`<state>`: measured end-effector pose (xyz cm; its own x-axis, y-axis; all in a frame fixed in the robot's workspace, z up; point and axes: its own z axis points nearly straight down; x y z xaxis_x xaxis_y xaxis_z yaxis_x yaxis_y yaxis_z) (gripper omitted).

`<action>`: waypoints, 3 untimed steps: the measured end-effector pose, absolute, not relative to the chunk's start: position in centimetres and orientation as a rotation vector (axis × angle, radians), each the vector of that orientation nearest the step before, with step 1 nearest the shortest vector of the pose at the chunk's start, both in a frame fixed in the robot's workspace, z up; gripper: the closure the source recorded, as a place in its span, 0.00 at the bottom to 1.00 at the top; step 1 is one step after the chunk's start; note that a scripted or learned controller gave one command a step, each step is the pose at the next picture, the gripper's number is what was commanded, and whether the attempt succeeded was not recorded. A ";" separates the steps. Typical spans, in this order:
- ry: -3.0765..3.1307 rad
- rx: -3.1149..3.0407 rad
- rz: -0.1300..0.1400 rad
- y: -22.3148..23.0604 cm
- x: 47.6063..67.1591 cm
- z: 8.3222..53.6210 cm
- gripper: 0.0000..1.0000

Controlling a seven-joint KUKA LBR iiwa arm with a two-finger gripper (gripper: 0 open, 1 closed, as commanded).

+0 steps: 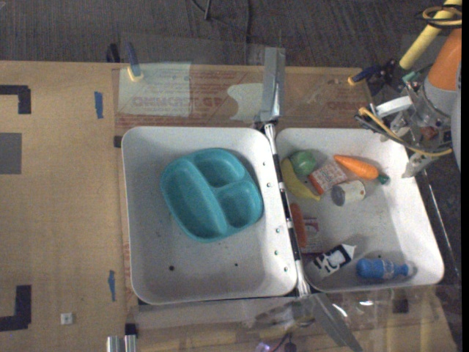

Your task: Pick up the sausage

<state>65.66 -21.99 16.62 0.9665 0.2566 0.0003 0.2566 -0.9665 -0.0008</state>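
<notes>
The slim reddish-orange sausage lies along the right white bin's left wall (tight spot). The gripper hovers beyond the far-right rim; grip state unreadable. Approach lengthwise, clearing the wall.

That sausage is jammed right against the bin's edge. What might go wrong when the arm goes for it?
The sausage lies along the left wall of the right bin, so a finger may strike the wall and not fit beside it. The banana sits just above it and could be nudged. The gripper is off at the far corner, so its approach may drift.
</notes>
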 end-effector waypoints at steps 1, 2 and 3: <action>-0.321 -3.126 -0.007 -16.7 63.2 9.5 0.00; -0.413 -3.097 0.008 -21.6 65.7 8.7 0.00; -0.422 -3.108 0.000 -21.6 65.9 9.8 1.00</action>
